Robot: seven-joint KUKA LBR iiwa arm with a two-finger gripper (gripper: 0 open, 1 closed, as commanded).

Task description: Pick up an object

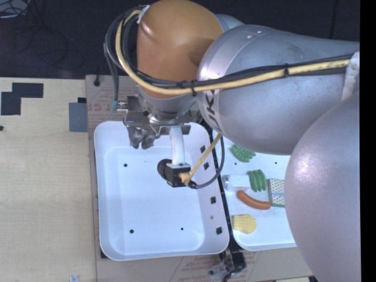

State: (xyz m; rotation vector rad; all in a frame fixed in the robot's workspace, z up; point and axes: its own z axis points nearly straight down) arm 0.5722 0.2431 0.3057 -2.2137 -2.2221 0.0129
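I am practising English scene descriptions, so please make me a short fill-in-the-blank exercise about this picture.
1. The gripper hangs over the white bin on the view's ____ side.
2. The sausage lies in the other bin, between a green vegetable and a ____ corn cob.
3. The band high above the gripper is ____ in colour.

Missing words: left; yellow; orange.
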